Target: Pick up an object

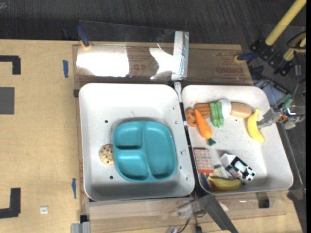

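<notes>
Tan board forms the tabletop (39, 130), on which two shallow white bins are set side by side with their inner rims touching. The left bin (97, 101) is largely taken up by a teal divided tray (144, 150), laid flat near its middle. A round speckled cookie (106, 154) is seen just beside the tray's left edge.

The right bin (277, 164) is strewn with smaller things. A yellow banana (254, 127), taken here as the task's object, is found near the bin's right wall in its upper half, lying roughly upright in the view with its curve bowed to the right. The gripper (270, 119) is reached in over that right wall (a grey metal tip is all that can be made out of it), and its end is seen at the banana's upper right side, touching it or just short of it. The banana is not seen to be enclosed by it. Whether the gripper is released or clenched cannot be told.

A second banana (226, 183) is laid along the bin's lower wall. An orange carrot (203, 125) is slanted in the upper left part, with a green item (216, 114) just beside it and a tan bread roll (240, 110) further right. A printed card (202, 160) and a small black-and-white item (240, 168) are placed lower down.
</notes>
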`<act>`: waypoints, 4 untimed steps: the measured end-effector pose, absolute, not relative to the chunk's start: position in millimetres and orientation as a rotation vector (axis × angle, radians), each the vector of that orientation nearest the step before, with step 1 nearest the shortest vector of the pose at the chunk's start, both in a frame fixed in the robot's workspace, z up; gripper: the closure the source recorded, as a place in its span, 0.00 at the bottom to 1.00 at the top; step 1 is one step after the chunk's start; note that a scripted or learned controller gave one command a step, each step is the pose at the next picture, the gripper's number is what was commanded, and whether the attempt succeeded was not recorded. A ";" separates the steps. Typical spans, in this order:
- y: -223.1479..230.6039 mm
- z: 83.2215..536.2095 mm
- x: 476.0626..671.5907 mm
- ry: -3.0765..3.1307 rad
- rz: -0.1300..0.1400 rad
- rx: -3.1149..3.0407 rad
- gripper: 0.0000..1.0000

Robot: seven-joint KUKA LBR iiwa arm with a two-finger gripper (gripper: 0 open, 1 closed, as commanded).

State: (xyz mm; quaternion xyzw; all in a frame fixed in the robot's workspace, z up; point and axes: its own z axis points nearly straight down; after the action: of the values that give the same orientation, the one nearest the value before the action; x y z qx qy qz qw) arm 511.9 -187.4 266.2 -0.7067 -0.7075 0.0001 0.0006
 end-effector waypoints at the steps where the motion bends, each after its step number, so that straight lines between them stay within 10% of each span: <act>1: -190.3 112.4 480.1 -2.186 -0.001 -2.260 0.00; 2: -152.4 105.9 581.6 -2.157 -0.003 -2.284 0.00; 3: -183.2 191.5 631.7 -2.175 -0.007 -2.279 0.00; 4: -176.1 96.1 666.5 -2.171 0.002 -2.269 0.00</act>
State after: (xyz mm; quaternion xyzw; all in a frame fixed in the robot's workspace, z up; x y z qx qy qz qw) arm 666.5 -176.1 96.1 -0.7225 -0.6914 0.0007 0.0006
